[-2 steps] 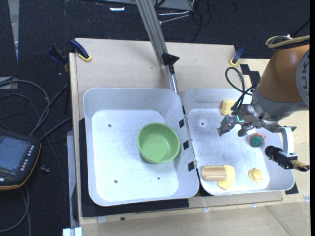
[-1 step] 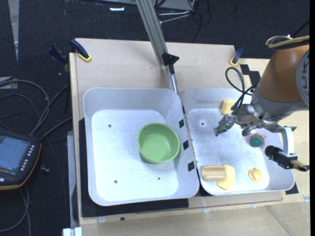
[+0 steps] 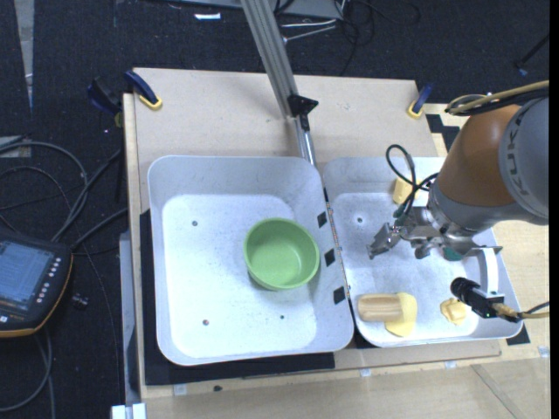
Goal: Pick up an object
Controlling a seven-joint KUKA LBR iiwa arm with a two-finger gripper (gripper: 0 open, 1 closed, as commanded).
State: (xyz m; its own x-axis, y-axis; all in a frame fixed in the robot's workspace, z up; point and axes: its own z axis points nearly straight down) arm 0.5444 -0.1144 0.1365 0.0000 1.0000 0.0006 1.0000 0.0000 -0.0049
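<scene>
Left bin (image 3: 175, 234): green bowl (image 3: 281, 253) mid-floor, bare floor around. Right bin (image 3: 367, 208): yellow pieces (image 3: 389, 311) crowd near edge.

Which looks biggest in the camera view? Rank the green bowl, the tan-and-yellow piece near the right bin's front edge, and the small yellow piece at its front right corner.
1. green bowl, largest by far.
2. tan-and-yellow piece, clearly smaller.
3. small yellow piece, smallest; the gripper's arm partly overhangs that corner, so some of it may be hidden.

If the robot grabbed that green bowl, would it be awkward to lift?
Probably somewhat. The green bowl looks like smooth, rigid plastic, so likely light but slippery. Its wide round rim suggests the gripper would have to pinch the wall. Sitting upright in the left bin, it would likely slide when nudged.
</scene>
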